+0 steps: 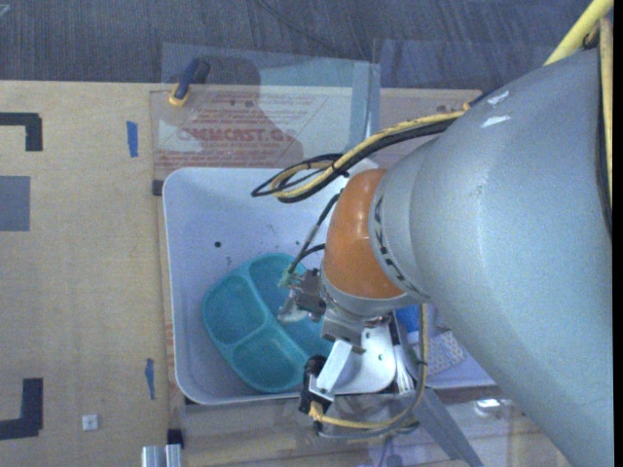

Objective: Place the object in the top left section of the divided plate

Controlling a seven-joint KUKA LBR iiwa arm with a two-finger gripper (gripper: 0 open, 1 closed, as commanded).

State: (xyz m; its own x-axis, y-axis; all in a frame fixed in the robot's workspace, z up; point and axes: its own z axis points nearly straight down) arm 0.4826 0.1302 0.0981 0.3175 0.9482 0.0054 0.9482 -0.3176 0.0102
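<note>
Divided plate (243, 331) right part hidden under arm (487, 222).

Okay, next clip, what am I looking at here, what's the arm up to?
A grey KUKA arm with an orange band reaches in from the right over a white bin. A teal divided plate lies in the bin's lower part, tilted diagonally, and the wrist hangs over its right edge, hiding that part. The compartments I can see look bare. The gripper end is hidden by the wrist, so whether it carries anything cannot be told.
</note>
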